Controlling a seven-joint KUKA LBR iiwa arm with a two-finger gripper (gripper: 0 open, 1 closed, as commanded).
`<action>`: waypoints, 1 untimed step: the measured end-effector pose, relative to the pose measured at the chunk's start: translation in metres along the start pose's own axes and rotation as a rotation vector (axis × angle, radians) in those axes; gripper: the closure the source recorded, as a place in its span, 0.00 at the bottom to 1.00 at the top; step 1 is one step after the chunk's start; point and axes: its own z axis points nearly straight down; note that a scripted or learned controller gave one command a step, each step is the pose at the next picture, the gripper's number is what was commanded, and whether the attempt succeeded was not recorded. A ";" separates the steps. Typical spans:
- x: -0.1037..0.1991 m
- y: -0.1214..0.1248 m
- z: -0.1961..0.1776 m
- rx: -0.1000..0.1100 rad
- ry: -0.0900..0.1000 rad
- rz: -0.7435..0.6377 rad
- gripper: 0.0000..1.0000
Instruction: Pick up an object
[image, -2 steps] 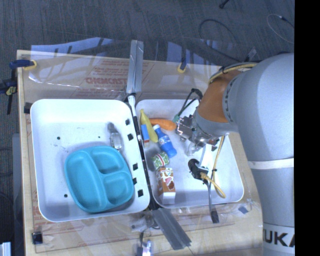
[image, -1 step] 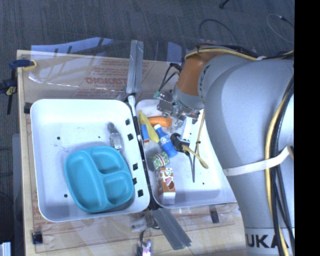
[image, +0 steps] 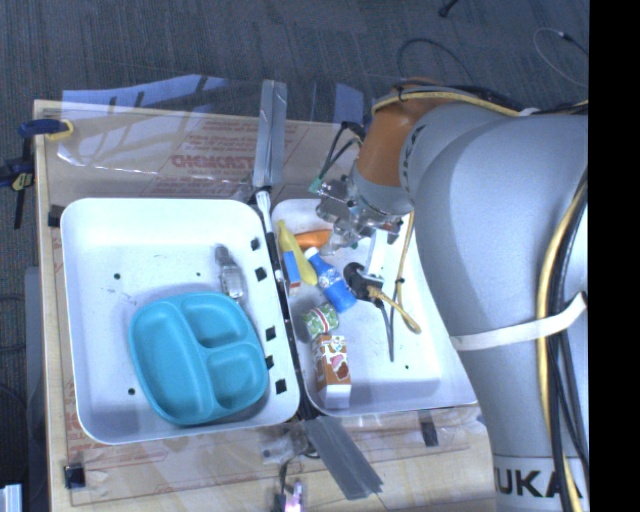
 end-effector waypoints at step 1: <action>0.000 0.000 0.000 0.001 0.000 -0.001 0.00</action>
